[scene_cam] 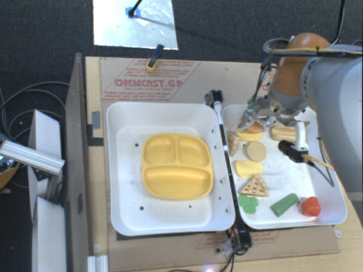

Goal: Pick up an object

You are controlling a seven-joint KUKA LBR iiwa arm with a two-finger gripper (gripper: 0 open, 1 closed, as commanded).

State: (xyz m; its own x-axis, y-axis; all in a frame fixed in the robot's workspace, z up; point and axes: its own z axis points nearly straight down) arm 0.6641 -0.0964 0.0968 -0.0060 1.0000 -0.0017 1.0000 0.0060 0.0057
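**benchwatcher:** Anyone catch what was sitting in the bins at that moment?

**kuka_fan:** Yep, going left to right. The left bin [125, 152] had a yellow plate [177, 166] roughly in the middle, the kind with three compartments. The right bin [283, 177] was the busy one. A pale wedge [232, 143] was right up against its left wall. Just beside that was a loose column of toy food: an orange-and-yellow piece [251, 132] at the far end, then a round tan disc [256, 151], a yellow block [248, 168], a pizza slice [254, 187] and a green floret [248, 204] nearest the front. Further right there was a tan roll [282, 132] at the far end, then a green stick [283, 204] and a red tomato [309, 207] close together by the front rim.

**benchwatcher:** And the gripper? Did it have anything?

**kuka_fan:** The gripper [253, 118] was down at the far left corner of the right bin, right over the orange-and-yellow piece. I couldn't tell if it was touching it or just above it. Honestly I couldn't tell how wide it was open either, or whether it had hold of anything, because it was too small and cluttered there. The grey arm [334, 95] came in from the right, over the bin's far right corner.
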